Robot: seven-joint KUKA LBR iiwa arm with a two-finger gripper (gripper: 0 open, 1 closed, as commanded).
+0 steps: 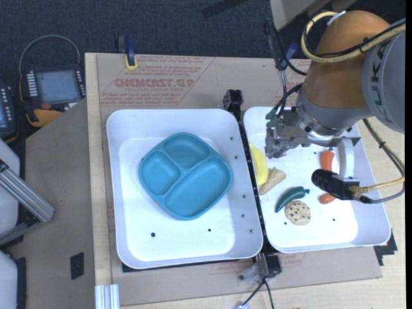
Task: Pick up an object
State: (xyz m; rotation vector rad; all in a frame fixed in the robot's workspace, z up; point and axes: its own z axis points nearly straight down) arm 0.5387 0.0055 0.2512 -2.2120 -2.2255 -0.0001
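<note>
**Banana (259, 161) Beneath the End Effector**

The banana was seen against the left wall of the right bin (360, 237), just below the end effector (278, 148), whose opening could not be told. It was judged light, smooth; a mid-length grasp was advised.

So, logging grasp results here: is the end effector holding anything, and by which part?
Cannot be told: the end effector sits low by the banana, its tips hidden.
</note>
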